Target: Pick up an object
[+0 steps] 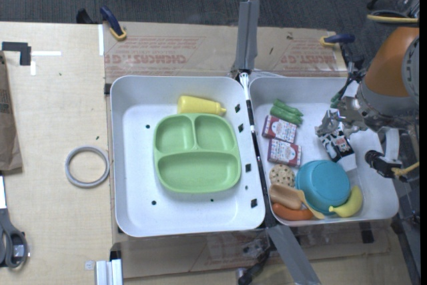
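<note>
My gripper (pixel 331 125) hangs low over the upper right part of the right bin (pixel 380 213), below the arm's orange band. Directly under its tip is a small black-and-white object (pixel 337 143); whether it is gripped is unclear. The right bin also holds green beans (pixel 287 111), two red packets (pixel 280 129) (pixel 285 153), a cookie (pixel 282 175), a blue bowl (pixel 323 185), a banana (pixel 349 205) and an orange sausage-like toy (pixel 291 211). In the left bin (pixel 127 197) lie a green divided plate (pixel 197 153) and a yellow piece (pixel 200 105).
A raised divider (pixel 251 143) separates the two bins. On the wooden bench to the left lie a grey tape ring (pixel 87 165) and scissors (pixel 10 247). Clamps (pixel 113 22) hold cardboard behind the bins.
</note>
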You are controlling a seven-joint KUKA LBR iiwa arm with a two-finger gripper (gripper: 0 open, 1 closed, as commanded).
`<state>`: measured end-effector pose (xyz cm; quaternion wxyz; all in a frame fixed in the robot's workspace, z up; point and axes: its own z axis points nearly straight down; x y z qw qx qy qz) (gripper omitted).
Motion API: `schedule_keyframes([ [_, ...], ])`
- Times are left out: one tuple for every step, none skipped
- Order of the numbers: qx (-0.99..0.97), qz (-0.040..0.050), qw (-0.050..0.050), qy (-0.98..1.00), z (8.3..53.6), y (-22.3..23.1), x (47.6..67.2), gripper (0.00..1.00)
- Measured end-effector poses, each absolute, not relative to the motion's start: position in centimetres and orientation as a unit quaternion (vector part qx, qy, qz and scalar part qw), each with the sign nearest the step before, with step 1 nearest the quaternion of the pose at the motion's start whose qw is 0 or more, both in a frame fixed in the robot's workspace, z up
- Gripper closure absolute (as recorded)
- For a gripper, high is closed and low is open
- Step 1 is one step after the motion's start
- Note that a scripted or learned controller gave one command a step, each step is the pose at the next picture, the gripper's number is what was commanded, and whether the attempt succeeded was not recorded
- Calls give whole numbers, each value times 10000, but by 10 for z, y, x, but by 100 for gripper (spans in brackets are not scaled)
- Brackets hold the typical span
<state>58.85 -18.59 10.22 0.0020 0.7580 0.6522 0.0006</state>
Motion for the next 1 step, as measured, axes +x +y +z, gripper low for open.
schedule_keyframes([
  [7847,-11,2,6198,201,-154,622,100],
])
